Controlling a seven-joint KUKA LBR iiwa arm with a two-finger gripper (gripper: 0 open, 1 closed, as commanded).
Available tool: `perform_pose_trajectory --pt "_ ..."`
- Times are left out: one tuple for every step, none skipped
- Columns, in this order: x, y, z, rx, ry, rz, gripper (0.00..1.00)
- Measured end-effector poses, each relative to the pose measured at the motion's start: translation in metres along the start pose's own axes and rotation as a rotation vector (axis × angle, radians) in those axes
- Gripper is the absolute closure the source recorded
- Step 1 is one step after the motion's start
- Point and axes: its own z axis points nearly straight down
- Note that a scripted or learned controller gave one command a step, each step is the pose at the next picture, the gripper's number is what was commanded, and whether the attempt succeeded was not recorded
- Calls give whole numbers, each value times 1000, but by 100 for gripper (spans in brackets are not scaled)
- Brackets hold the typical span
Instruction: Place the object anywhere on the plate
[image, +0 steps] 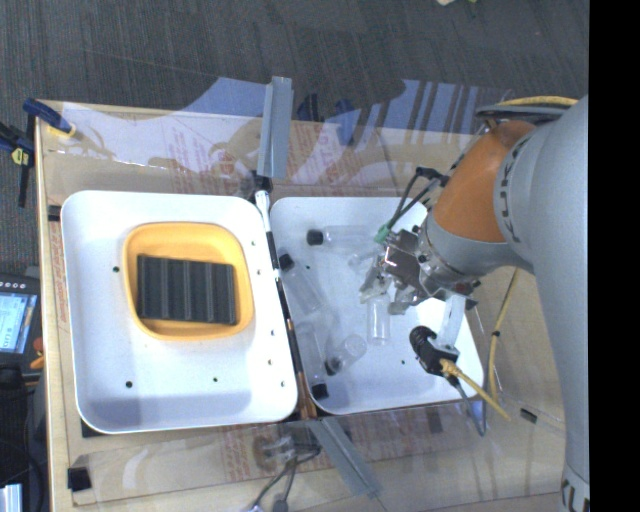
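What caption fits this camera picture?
Robot arm's gripper reaches into the right bin; yellow plate waits in the left.

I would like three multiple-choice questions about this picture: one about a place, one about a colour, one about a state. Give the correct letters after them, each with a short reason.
1. Where does the plate lie?
A. in the left bin
B. in the right bin
C. on the floor

2. What colour is the rim of the plate?
A. blue
B. yellow-orange
C. green

3. What lies on the plate now?
A. a clear object
B. the gripper
C. a dark ridged insert, nothing clear

Answers:
1 A, the plate sits inside the left bin.
2 B, its rim is yellow-orange around the dark middle.
3 C, the clear objects lie in the right bin, where the gripper is.
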Motion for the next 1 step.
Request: perform_pose_trajectory --pt "63 -7 -30 -4 -2 -203 100"
